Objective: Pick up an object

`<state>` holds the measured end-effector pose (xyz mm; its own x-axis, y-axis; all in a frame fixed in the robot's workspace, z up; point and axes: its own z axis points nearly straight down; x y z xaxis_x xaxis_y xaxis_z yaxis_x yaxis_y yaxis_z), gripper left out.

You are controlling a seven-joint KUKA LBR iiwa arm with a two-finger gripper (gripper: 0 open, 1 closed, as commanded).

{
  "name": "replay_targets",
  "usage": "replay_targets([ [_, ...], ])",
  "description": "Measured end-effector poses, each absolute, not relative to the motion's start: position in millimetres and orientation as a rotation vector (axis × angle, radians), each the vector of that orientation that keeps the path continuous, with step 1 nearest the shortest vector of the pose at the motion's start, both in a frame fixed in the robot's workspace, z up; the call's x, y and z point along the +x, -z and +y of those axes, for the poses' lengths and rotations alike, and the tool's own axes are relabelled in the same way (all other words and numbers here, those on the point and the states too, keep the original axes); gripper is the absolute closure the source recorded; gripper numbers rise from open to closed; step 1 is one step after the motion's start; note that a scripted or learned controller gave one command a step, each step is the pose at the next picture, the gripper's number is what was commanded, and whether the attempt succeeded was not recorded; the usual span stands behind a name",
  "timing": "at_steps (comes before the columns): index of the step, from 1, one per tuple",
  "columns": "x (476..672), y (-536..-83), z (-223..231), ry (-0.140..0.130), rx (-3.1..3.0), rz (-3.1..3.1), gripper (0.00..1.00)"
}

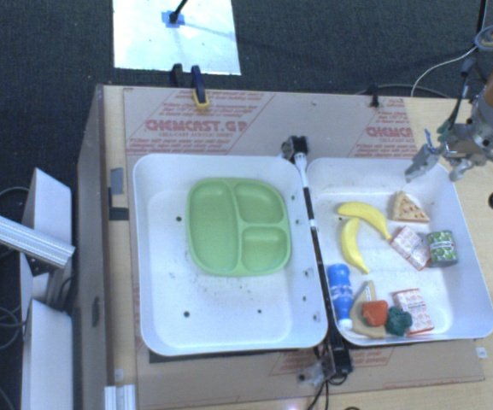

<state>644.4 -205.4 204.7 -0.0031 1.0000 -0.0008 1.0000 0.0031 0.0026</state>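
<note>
Arm reaching in from right, claw (440,163) fingers spread, empty

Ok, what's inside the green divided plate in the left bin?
The green divided plate shows three bare compartments with no items in them. It lies flat in the left bin; whatever bin floor sits beneath it is covered and cannot be seen.
</note>
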Motion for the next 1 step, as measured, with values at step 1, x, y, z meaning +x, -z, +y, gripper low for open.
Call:
replay_targets([
  [1,654.5,-137.8,-122.6,-0.003,2.216,2.228,0.0],
])
